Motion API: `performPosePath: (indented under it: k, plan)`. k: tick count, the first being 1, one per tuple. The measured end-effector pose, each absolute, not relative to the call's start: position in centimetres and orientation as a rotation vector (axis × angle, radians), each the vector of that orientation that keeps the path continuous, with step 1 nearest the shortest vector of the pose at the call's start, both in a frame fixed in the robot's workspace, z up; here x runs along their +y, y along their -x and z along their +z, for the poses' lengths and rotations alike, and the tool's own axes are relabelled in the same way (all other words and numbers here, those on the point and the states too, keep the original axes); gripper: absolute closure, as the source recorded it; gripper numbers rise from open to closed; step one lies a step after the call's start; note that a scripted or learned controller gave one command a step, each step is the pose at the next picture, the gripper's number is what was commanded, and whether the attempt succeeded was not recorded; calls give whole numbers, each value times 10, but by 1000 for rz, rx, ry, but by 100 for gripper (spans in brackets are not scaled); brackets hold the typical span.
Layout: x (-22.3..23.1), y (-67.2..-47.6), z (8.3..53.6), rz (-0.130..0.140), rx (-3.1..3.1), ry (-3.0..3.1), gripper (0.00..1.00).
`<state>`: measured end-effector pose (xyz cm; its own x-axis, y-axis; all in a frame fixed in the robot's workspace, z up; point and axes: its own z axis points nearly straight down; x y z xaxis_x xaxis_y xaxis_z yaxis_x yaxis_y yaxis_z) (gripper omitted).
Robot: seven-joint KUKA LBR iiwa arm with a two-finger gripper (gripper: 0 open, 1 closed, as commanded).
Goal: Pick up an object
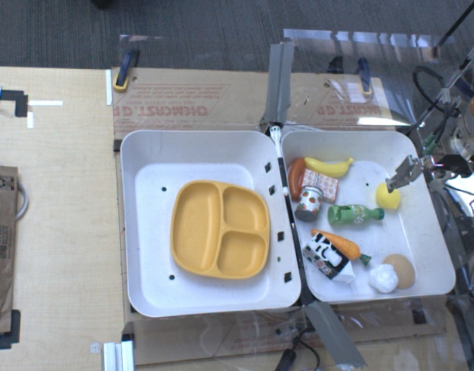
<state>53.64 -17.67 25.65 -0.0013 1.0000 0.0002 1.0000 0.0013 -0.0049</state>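
Note:
The right bin holds several objects: a yellow banana, a red and white box, a small can, a green bottle, an orange carrot, a black and white packet, a white ball, a tan egg-shaped thing and a yellow lemon. My gripper reaches in from the right edge and slants down, its tip just above the lemon's upper side.
The left bin holds a yellow divided plate. A raised divider runs between the two bins. Cardboard lies behind the bins, and cables and hardware crowd the right edge.

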Motion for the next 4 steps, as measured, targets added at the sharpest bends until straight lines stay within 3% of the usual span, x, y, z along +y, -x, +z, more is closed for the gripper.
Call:
performPosePath:
  k: [1, 2, 3, 4]
  plan:
    - [-181, -507, 303, 3, -2278, 2162, 0]
    - [-222, -540, 207, 3, -2474, 1932, 0]
    - [-219, -575, 102, -5, -2500, 1902, 0]
    - [-217, -588, 91, -5, -2531, 1854, 0]
